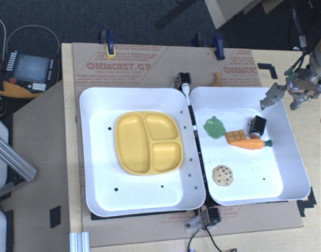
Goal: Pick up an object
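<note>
A: Where was the pincer (286, 96)?

B: Over the right bin's (286, 156) far right rim, fingers spread, nothing between them

A: And the nearest thing?

B: The black block (257, 126), just below and left of it. Touching that, the carrot (248, 144) lay with its long axis across the bin, a brown wafer (234, 136) at its left end

A: Farther out?

B: A green piece (214, 127), a cookie (222, 175), then the yellow tray (148, 142) in the left bin (97, 177)

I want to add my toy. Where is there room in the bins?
Right bin: bare floor in front, beside the cookie. It is crowded around the green toy, cracker, carrot and black block. Left bin: a strip around the yellow tray.
</note>
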`<state>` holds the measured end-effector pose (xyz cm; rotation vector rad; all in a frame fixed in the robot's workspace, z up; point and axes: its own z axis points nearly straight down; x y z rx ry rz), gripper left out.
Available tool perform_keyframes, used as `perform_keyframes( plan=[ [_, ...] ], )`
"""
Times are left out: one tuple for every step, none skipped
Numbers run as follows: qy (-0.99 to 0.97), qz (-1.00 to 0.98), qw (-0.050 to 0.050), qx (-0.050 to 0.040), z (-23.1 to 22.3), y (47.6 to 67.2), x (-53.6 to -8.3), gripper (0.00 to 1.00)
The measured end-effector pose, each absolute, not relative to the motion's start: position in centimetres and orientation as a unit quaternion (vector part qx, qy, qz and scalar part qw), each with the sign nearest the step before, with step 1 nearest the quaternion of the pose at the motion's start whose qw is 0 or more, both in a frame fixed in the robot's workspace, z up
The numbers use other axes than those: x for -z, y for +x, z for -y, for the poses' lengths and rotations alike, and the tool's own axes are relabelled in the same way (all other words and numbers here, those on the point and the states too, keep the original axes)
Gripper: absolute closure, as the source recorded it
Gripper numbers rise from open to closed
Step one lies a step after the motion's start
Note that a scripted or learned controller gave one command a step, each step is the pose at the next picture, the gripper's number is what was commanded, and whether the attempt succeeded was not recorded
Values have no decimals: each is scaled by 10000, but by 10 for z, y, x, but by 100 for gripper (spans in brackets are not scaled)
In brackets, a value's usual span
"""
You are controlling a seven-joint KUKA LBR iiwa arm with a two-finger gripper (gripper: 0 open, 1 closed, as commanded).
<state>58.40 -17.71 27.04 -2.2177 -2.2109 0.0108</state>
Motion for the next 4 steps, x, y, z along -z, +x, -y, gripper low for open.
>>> perform_keyframes(
  plan=[
    [-7071,7071,0,-2,177,586,-277,0],
    [-7074,7068,27,-16,179,576,-227,0],
    [-7072,7070,40,-20,176,572,-163,0],
    [-7073,7069,29,-14,178,572,-100,0]
  ],
)
